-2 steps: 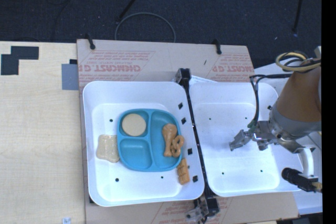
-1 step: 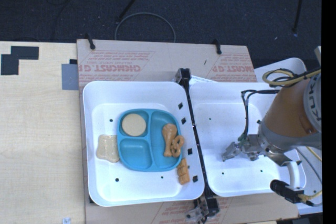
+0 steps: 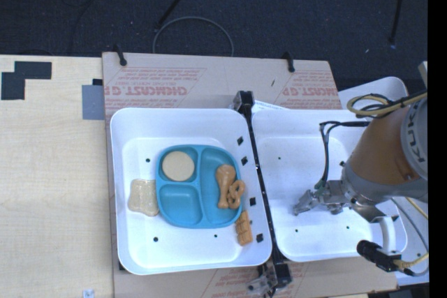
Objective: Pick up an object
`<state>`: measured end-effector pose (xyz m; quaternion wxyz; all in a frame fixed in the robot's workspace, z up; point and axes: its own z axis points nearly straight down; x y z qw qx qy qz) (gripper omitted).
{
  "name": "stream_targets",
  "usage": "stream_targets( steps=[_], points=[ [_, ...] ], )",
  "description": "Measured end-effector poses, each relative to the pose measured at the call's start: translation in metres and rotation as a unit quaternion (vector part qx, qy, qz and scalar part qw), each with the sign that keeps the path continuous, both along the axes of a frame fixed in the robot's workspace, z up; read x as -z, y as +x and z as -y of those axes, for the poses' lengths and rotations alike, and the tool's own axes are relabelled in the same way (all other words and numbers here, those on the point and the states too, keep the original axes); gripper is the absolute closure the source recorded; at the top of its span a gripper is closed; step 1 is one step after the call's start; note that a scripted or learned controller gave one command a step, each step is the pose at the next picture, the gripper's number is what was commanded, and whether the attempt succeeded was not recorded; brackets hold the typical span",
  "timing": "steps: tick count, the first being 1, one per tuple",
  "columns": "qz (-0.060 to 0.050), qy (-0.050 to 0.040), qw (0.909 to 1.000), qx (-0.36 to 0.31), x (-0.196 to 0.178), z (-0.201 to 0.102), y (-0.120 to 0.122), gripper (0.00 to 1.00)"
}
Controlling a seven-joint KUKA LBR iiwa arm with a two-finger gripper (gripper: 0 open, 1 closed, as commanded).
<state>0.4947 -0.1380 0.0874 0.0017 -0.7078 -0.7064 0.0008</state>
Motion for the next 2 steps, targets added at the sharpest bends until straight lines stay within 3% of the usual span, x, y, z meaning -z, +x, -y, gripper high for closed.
stream_targets(
  steps=[1,2],
  points=[
    [0.0,0.0001,1.0,0.003,-0.011,0.001,0.0,1.0],
    [0.002,-0.0007,1.0,-0.001,-0.056,0.004,0.008,1.0]
  ],
)
